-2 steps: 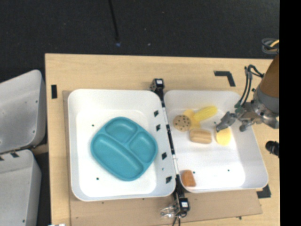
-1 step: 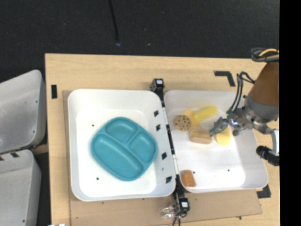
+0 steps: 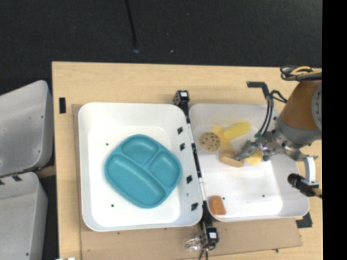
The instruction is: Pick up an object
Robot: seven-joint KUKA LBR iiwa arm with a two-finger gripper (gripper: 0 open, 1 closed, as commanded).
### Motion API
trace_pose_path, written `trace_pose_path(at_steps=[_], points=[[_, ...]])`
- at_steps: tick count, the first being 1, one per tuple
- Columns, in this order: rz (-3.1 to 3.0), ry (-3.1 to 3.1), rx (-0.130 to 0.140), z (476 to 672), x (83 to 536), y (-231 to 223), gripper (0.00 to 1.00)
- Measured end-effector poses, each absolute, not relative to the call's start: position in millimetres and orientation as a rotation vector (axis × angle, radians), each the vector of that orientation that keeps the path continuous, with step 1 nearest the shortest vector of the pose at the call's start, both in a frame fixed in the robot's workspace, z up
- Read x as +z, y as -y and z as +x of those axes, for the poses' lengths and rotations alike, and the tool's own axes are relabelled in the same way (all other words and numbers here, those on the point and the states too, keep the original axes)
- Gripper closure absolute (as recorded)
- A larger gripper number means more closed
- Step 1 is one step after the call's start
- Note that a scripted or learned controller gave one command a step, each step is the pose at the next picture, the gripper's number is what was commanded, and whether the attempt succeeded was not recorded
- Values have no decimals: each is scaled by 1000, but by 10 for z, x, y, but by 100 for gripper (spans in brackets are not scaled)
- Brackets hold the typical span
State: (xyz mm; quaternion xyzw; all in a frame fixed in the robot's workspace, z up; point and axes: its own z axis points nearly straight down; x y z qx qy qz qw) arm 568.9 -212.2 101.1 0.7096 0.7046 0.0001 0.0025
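Fingers (image 3: 250, 151) of the gripper (image 3: 254, 153) sit low in the right bin (image 3: 271, 207), on a small yellow piece (image 3: 252, 158), just right of a tan block (image 3: 231, 159) lying left-right; whether they are spread or pinching cannot be told. The arm (image 3: 299, 112) reaches in from the right, wrist angled down and leftward.

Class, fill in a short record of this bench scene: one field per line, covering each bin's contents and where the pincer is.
left bin: teal tray
right bin: yellow block, round cookie, tan piece, orange piece
pincer: low in right bin, by tan piece
pincer fingers: cannot tell
arm: enters from right
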Motion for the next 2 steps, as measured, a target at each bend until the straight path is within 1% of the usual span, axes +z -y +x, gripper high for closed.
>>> trace_pose_path(at_steps=[1, 2], points=[[2222, -2203, 9, 5716, 1165, 2132, 100], [2225, -2211, 3, 5702, 1605, 2174, 100]])
